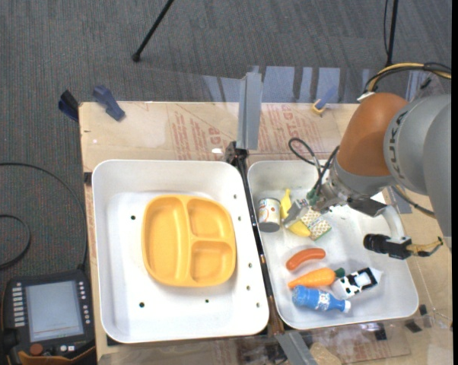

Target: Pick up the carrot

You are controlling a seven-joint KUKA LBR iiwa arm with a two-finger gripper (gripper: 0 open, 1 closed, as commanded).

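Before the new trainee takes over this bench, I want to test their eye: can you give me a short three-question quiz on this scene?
1. True or false: the carrot lies in the same bin as the yellow plate.
2. Which lies nearest the carrot? A) can B) sausage C) banana
3. Fill in: the hand is over the ____ bin in the camera view.

Key: 1 false; 2 B; 3 right.
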